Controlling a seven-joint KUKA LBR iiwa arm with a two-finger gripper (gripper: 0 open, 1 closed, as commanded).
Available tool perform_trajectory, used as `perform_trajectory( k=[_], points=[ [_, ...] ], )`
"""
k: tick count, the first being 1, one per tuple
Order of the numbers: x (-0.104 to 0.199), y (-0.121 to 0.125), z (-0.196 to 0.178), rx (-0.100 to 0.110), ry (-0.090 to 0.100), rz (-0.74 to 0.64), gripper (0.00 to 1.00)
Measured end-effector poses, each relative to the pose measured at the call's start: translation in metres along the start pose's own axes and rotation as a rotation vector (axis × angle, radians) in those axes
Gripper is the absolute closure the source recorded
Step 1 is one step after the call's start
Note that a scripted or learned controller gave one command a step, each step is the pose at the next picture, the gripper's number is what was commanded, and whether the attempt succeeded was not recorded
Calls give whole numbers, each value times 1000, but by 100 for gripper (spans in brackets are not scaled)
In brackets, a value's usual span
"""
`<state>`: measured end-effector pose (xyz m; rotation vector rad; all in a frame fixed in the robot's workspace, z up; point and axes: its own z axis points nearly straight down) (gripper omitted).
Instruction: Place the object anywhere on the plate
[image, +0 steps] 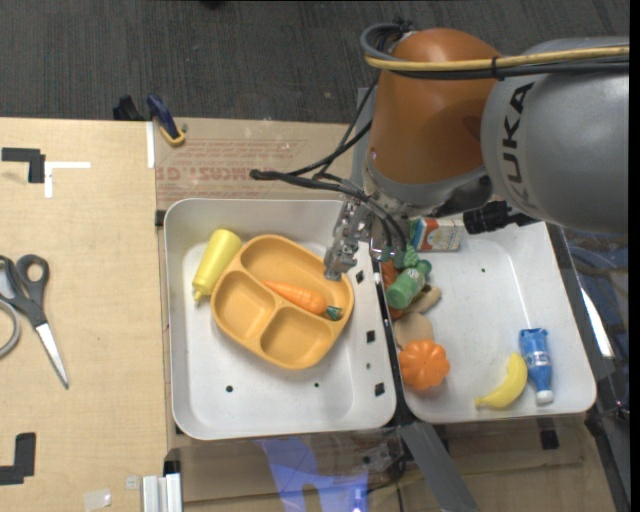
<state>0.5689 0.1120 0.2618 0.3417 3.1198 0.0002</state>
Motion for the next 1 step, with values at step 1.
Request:
perform_trajectory(
  k=[1],
  points=[
    [0, 0, 0, 0, 0, 0, 0]
  ],
)
